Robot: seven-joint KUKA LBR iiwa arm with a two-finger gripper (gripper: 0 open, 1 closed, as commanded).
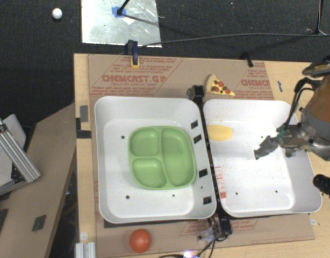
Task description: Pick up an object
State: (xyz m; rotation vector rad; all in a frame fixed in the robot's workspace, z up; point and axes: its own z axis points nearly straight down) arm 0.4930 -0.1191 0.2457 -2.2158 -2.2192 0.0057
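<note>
Arm cut off at right, gripper fingers indistinct, yellow object blurry

Two white bins, side by side. Pale green divided plate in one; soft yellow piece in the other. Yellow pizza slice dotted red. Orange-red ball. Tan cardboard sheet printed with red lettering. Silvery foil square with a blue tag. Small white ball on black.
</note>
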